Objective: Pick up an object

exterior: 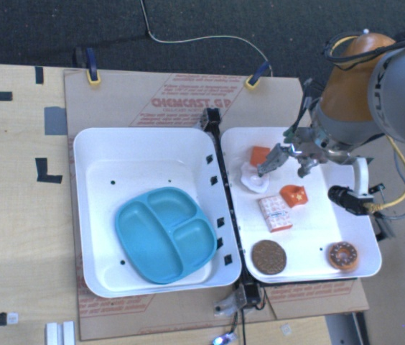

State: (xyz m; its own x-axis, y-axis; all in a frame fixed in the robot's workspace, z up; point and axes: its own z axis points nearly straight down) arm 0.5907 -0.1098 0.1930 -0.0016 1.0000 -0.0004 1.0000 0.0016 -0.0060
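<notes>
Hovering over right bin [375, 261] far edge, tool [289, 160] fingers spread apart, nothing between them. Nearest target: white cup-like piece [254, 180] near bin's left wall, beside orange block [260, 154]. Likely light, thin-walled, slippery; pinch across rim.

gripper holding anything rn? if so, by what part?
Nothing held. The gripper hangs open over the right bin, above the white object, with nothing between its fingers.
</notes>
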